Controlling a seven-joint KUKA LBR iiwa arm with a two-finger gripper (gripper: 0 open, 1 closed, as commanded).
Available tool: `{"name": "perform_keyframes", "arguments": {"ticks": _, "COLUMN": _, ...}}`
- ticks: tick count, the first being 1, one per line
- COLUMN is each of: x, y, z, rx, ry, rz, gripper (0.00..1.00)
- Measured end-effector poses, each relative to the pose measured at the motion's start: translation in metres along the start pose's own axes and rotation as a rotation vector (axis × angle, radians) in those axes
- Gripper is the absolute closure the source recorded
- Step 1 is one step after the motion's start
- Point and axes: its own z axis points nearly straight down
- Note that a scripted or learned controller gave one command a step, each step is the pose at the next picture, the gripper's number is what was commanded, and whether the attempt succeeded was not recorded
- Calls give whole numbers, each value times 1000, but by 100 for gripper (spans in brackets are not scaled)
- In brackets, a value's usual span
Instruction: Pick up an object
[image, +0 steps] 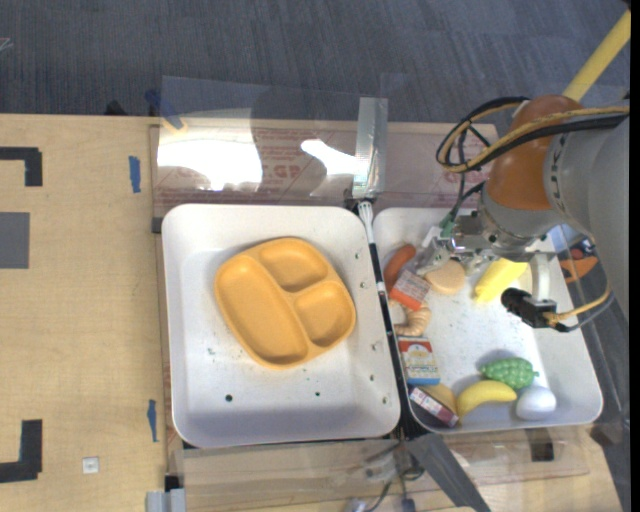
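Clutter filled the right bin (575, 375): a banana (485, 396), a green bumpy piece (511, 373) and a white egg (536, 402) sat by its near edge, with cartons (419, 360) along its left wall and a hot dog (398, 263) at the far left corner. The gripper (462, 250) hung low over the far edge, just beside a tan piece (446, 279) and a yellow block (497, 279); whether the fingers were open could not be told. Bare floor lay mid-bin. The left bin (195, 395) held a yellow tray (285, 300) at its centre, with open margins all round.
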Motion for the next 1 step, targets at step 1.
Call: {"name": "perform_keyframes", "arguments": {"ticks": 1, "x": 87, "y": 38, "z": -92, "rx": -2, "ry": 5, "rz": 75, "gripper": 100}}
